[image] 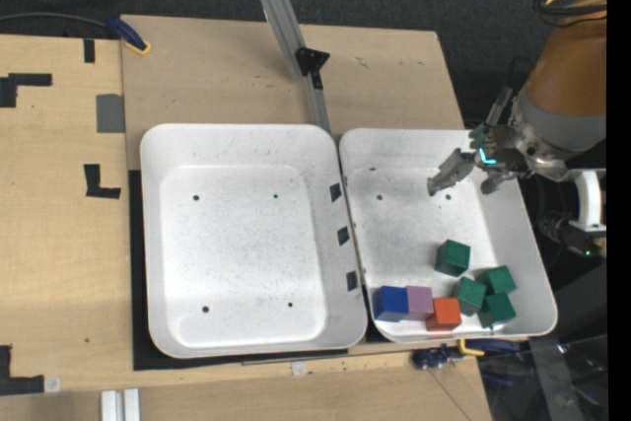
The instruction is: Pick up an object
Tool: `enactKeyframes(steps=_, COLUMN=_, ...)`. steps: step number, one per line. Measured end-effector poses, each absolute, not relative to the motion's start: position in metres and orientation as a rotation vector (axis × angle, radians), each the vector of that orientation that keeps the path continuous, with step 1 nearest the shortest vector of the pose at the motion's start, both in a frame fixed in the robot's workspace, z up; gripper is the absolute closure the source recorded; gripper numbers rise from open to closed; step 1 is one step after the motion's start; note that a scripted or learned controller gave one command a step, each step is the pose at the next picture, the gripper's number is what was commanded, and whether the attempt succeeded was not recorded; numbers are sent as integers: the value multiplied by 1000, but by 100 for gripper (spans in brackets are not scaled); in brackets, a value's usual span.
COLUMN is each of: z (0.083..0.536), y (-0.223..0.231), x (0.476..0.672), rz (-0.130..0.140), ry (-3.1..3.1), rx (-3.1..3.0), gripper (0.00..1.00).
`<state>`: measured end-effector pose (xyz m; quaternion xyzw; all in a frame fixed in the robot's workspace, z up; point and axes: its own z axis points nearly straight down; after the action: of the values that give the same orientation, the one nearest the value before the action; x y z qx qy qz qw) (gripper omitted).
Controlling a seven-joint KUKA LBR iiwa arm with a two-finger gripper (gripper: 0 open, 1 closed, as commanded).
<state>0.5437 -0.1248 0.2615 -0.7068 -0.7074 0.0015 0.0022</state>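
Several small blocks lie in the right bin (394, 163), gathered at its near right corner: a green cube (454, 257) a little apart, three more green blocks (488, 294), a blue block (392, 302), a purple block (419, 300) and an orange block (446, 313). My gripper (460, 184) hangs over the far right part of this bin, well behind the blocks. Its fingers (446, 175) are spread open and hold nothing. The green cube sits closest to it, toward the bin's front.
The left bin (163, 212) stands beside the right one, with a shared raised rim between them. A slanted metal rail (281, 5) runs from the top down to the bins' far edge. The arm's orange band (577, 64) is at the right.
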Motion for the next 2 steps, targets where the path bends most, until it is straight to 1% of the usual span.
enactKeyframes(steps=1, z=264, y=-125, x=544, rz=1, ry=-2222, rx=-2219, gripper=0)
enactKeyframes(steps=2, z=203, y=-132, x=540, rz=8, ry=-2217, rx=-2218, gripper=0)
